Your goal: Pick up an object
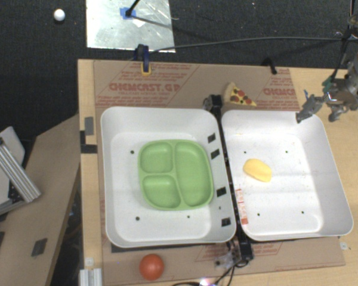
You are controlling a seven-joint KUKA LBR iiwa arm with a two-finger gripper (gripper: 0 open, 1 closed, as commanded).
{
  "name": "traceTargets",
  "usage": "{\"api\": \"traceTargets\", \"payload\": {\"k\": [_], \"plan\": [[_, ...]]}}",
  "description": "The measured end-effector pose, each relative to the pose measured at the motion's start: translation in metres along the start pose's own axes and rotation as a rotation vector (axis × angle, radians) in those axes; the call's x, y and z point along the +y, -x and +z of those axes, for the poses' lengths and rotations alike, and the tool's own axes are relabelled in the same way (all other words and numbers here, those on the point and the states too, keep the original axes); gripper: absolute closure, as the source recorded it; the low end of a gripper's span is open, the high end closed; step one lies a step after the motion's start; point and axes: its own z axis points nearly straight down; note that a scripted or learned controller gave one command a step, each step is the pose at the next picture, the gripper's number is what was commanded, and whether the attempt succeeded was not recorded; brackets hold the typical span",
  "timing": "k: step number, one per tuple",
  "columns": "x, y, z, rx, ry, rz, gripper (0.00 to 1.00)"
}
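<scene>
Where the arm reaches in at the right edge of the view, the gripper [321, 106] hangs over the far right corner of the right bin [331, 219], its two fingers [303, 113] spread apart with nothing between them. One finger points down-left toward the bin's back wall; the other sits further right, near the bin's rim.

The yellow object [258, 170] lies on the floor of the right bin, roughly at its middle and a little toward the left side. It is well apart from the fingers, lying nearer the camera and to their left, and touches neither.

In the left bin [116, 219] a green divided tray [175, 174] with three compartments lies flat at the middle. A slice of toy pizza [239, 95] rests on the table just beyond the seam between the two bins. A red ball [151, 266] sits on the table at the near edge, in front of the left bin. A blue clamp [143, 57] grips the far edge of the table.
</scene>
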Motion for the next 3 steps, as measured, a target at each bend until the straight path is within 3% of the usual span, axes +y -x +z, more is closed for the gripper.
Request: {"api": "traceTargets", "payload": {"k": [2, 3], "plan": [[0.003, -0.007, 0.086, 0.001, -0.004, -0.001, 0.00], [0.007, -0.012, 0.147, 0.001, -0.004, -0.002, 0.00]]}}
